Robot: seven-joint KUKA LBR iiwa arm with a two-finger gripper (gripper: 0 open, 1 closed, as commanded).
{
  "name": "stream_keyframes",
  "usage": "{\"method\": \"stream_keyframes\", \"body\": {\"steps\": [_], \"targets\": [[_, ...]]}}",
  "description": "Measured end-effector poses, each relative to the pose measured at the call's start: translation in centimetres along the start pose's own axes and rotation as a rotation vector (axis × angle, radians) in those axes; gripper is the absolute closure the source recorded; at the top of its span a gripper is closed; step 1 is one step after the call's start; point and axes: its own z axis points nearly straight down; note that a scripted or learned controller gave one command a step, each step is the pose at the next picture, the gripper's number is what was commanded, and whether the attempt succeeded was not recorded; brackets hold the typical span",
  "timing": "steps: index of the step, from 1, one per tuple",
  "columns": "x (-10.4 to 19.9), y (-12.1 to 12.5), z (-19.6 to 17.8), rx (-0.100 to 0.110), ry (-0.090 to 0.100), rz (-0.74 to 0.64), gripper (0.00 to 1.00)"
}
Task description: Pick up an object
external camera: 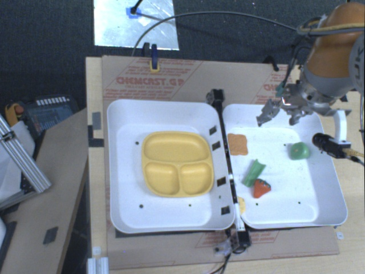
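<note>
now: gripper point(281, 112) hovers, jaws wide, holding nothing. green ball point(299, 150) just below-right; centre over it, descend straight, clear bin wall point(337, 194).

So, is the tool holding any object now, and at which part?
Nothing is held. The tool is open above the far part of the right bin, apart from the green ball.

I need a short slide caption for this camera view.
Open gripper hovers above right bin with toy foods; yellow tray in left bin.
</note>
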Motion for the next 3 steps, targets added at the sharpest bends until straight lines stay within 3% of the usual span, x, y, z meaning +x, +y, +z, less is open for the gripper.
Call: {"method": "stream_keyframes", "body": {"steps": [1, 3], "targets": [[0.0, 0.2, -0.7, -0.012, -0.001, -0.002, 0.0], [0.3, -0.2, 9.8, -0.007, 0.0, 0.001, 0.0]]}}
